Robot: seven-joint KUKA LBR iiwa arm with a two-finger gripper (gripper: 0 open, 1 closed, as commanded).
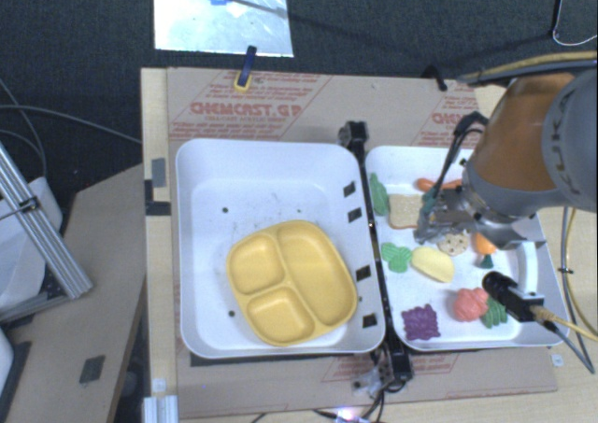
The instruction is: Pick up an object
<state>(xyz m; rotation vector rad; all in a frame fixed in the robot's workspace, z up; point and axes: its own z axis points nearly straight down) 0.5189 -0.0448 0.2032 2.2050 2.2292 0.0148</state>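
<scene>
Hovering low over the toy food in the right bin [537,342]

The gripper [437,225] hangs just above-left of the speckled cookie [454,244]; whether its fingers are apart or together, I cannot tell.

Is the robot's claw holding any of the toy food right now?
I can't tell. The gripper is down in the right bin among the toy food, by a cookie.

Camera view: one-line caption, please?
Arm's gripper low over toy food in right bin; yellow divided plate in left bin.
</scene>
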